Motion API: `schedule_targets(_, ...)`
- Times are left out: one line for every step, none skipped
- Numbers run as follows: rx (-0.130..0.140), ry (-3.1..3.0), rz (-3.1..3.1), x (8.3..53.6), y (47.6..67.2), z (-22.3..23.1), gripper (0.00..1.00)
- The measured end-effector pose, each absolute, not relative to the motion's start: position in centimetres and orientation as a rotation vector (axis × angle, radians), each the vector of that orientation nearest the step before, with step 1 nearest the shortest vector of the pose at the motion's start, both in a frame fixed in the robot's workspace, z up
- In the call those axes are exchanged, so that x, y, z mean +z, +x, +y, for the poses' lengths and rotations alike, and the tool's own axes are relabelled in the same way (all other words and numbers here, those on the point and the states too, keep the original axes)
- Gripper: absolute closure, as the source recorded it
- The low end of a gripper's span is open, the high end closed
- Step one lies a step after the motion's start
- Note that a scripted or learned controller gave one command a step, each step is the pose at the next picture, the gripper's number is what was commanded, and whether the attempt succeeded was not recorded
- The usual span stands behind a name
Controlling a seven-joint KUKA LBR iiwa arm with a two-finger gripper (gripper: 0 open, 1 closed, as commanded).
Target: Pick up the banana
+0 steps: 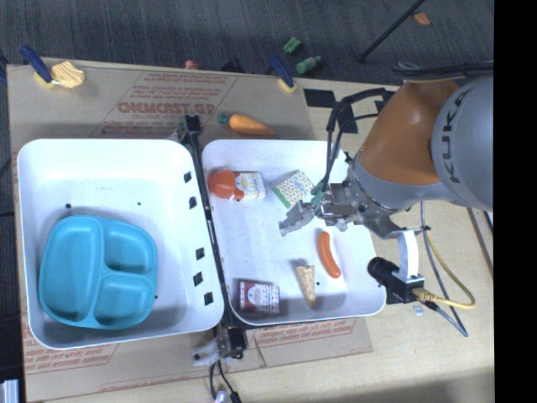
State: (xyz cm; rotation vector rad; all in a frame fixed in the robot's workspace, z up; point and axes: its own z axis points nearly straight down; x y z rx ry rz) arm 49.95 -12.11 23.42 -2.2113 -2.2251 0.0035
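Note:
A pale yellow-tan tapered piece (307,282), the closest thing here to a banana, lies near the front wall of the right bin (252,151). My gripper (294,219) hangs over the middle of that bin, pointing left, well behind the tapered piece and left of it. It is just in front of a green and white packet (294,187). I see nothing held in it. The grey arm with its orange band (407,141) covers the bin's right rim.
The right bin also holds an orange-red sausage (329,253), a dark red box (256,296), a white carton (250,185) and a red-orange round item (222,183). A blue divided tray (96,271) lies in the left bin (50,162). A carrot (247,124) rests behind the bins.

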Motion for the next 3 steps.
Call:
schedule_targets(0.005, -2.362, -2.064, 19.1, 50.2, -7.4, 0.0)
schedule_targets(0.007, -2.31, -2.121, 19.1, 47.5, 3.0, 0.0)
schedule_targets(0.005, -2.426, -1.991, 22.5, 52.4, 10.5, 0.0)
